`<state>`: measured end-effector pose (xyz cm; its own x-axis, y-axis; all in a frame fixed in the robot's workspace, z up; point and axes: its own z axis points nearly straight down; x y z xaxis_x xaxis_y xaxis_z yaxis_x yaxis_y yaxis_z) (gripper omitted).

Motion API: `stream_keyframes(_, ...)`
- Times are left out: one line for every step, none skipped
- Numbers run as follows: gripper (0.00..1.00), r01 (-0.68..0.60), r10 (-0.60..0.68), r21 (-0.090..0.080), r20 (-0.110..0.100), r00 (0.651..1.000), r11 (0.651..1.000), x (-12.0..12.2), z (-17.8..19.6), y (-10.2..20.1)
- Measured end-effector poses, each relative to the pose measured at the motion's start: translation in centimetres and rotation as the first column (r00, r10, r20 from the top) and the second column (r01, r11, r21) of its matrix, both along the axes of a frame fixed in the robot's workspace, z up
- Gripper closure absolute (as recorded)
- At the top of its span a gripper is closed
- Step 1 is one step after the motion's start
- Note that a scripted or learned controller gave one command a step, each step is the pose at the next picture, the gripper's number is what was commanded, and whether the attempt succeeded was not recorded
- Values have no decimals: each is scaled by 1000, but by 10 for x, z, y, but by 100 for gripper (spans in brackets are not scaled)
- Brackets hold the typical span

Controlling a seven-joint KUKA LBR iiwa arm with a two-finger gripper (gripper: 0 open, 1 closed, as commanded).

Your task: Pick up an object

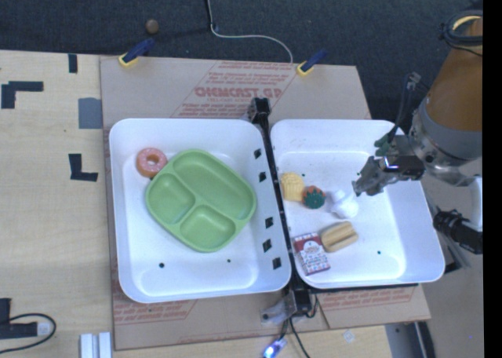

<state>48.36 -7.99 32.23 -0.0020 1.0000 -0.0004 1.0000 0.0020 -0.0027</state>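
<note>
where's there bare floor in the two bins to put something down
Left bin: bare along the near wall, below the green divided plate; the donut fills the far left corner. Right bin: bare at the far side and near right corner. Crowded by the divider: corn, red carton, bread roll.

Left bin mostly taken up by a green tray and a donut, open floor near its front edge, right bin crowded along its left side by small toys, open floor top and right
</note>
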Motion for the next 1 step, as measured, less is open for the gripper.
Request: stream_keyframes(100,-9,9,2,1,1000,1000,0,8,91)
